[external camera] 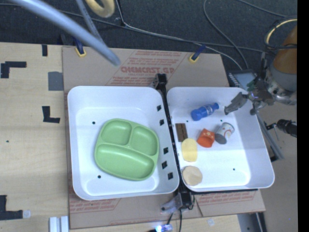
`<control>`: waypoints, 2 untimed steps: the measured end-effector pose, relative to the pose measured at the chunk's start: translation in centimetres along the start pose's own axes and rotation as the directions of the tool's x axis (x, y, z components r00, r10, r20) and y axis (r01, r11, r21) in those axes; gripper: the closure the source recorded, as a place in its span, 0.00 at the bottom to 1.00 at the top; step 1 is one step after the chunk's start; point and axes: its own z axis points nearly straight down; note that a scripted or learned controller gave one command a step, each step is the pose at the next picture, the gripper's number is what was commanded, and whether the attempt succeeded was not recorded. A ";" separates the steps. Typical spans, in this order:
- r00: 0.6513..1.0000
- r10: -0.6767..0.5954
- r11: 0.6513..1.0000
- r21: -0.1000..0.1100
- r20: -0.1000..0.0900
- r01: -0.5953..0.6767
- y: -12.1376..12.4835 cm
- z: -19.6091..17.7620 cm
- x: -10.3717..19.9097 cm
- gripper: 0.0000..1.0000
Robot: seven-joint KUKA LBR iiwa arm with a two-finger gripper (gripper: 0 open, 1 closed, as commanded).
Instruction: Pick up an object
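Nearest, in the right bin (251,175): a tan disc (192,175) by the divider, then a yellow block (189,150), a brown bar (181,131), an orange piece (206,138), a small grey-and-white can (224,131). Beyond, a blue bottle (203,111), lying on its side, untouched. In the left bin (79,129), a green tray (127,149). Farther, at the right bin's far right rim, the gripper (244,105), jaws apart, nothing between them, just beside the bottle but clear of it. Judged from this: no pick made yet; approach, descent, closing and lift all left to do. Likeliest target the bottle or the can, though hard to say which.
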 end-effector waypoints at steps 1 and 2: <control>1.000 -0.004 1.000 -0.013 0.003 0.004 0.3 -0.8 0.1 0.00; 1.000 -0.004 1.000 -0.007 0.002 0.004 -0.1 5.6 0.0 0.00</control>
